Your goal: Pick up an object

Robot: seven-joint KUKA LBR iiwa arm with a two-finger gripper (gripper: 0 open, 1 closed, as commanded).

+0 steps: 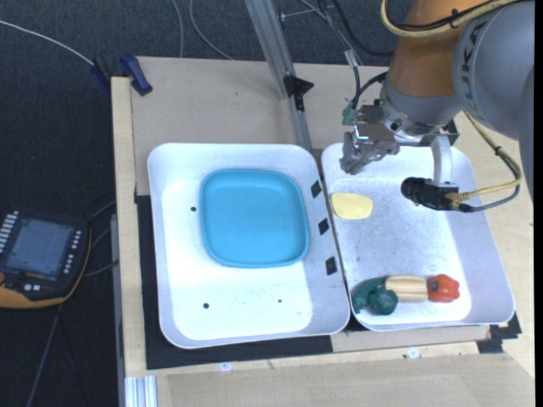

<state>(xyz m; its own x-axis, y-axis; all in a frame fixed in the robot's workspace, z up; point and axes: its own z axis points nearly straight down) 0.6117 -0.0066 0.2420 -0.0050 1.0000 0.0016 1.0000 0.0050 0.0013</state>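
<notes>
Pale yellow rounded object [351, 206] lies in the right white bin [488, 253], by its left wall; the gripper [355, 161] hovers just above it, its grip state hidden.

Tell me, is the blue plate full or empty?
Empty. The blue plate in the left bin shows only its bare blue surface.

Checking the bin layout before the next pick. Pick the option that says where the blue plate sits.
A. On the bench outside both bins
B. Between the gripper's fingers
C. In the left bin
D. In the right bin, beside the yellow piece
C: the blue plate lies flat in the left bin, while the yellow piece lies in the right bin below the gripper.
</notes>
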